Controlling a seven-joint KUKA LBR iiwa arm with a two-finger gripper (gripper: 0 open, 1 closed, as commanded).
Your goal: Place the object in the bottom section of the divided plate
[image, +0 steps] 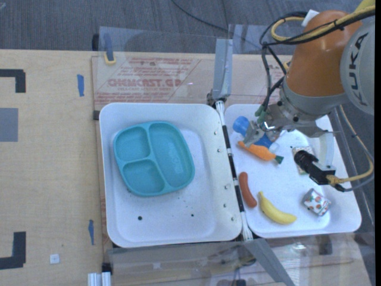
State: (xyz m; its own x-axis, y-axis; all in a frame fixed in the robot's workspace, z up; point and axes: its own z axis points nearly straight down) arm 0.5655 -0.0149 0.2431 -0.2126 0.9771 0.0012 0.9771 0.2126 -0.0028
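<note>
Hovering over the right bin point(348, 216), the gripper point(260, 132) sits just above the carrot point(260, 152). Whether its fingers are apart or together, I cannot tell. The divided plate point(153, 158) lies in the left bin point(161, 231).

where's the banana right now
The banana lies near the front edge of the right bin, just right of the hot dog and left of the small patterned cube.

Blue object point(241, 124) partly behind the gripper point(260, 132); arm point(324, 58) cut off at right.
</note>
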